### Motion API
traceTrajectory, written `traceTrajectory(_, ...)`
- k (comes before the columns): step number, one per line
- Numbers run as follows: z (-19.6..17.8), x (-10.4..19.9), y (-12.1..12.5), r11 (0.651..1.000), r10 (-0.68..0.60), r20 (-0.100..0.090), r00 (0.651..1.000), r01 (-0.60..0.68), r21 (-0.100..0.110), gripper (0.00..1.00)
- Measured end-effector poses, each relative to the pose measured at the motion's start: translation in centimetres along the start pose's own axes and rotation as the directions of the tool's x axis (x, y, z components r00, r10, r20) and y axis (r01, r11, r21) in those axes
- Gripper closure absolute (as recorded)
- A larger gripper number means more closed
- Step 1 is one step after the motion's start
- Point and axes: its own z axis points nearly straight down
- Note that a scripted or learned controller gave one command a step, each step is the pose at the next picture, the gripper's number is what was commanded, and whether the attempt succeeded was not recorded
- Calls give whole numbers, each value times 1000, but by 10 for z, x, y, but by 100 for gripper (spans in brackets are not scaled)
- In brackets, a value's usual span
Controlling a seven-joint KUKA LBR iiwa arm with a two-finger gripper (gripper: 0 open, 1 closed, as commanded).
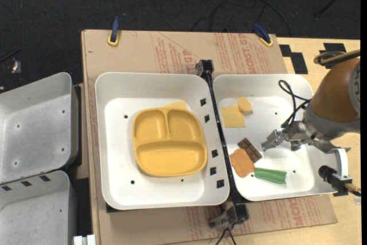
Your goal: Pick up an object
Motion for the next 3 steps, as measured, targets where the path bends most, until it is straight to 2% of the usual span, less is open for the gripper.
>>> traceTrajectory(1, -9, 1, -1, 1000, 0, -2, 1000, 0, 3, 100)
traceTrajectory(2, -70, -4, -5, 1000, -1, 0, 1000, 1, -1, 100)
traceTrajectory(3, -113, -8, -6, 1000, -3, 0, 1000, 3, 0, 100)
